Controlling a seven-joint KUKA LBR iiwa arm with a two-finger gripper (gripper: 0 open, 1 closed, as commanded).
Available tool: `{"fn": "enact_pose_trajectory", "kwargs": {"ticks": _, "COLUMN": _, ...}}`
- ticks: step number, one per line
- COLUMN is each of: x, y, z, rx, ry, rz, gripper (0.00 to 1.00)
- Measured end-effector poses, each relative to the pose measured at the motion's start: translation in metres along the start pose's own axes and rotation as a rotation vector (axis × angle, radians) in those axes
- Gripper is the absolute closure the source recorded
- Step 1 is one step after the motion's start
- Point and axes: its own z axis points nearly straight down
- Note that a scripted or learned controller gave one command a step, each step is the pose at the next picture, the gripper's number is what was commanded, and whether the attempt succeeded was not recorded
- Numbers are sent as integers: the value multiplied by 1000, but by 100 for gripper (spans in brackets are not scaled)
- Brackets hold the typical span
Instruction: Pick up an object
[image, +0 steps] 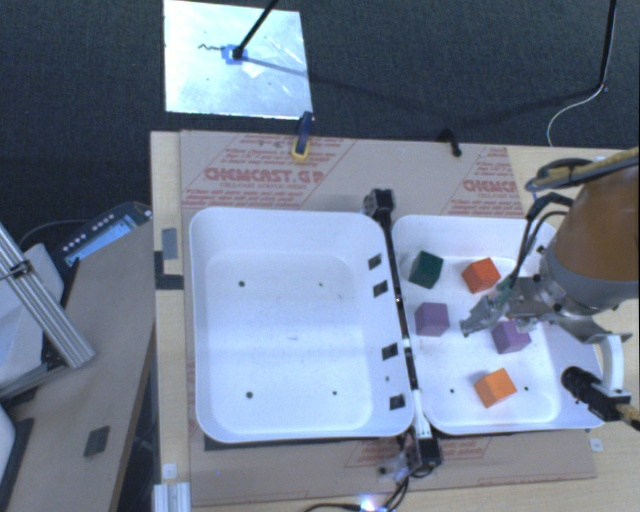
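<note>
The jaws (497, 312) are seen low in the right bin (545, 415). A purple block (510, 337) lies just beside them, toward the arm. Open or closed cannot be told. Nothing is seen held.

Even, fairly bright overhead light is falling across the whole scene, with a cool, slightly bluish cast. The two white bins are reflecting it strongly: the left bin (290, 320) is washing out toward pure white on its floor, so its rim is showing mainly through faint grey shading. The right bin (450, 400) is glaring in the same way. A metal sheet (238, 60) at the top is throwing back a pale, streaky sheen. Shadows are staying soft and short, hugging the coloured blocks. The dark floor is looking grainy. The picture is coming through at low resolution, mildly soft, with edges of the arm (600, 240) blurring slightly.
</note>
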Motion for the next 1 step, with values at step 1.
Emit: {"fn": "enact_pose_trajectory", "kwargs": {"ticks": 1, "x": 17, "y": -1, "z": 85, "rx": 6, "ry": 2, "rz": 0, "gripper": 0}}
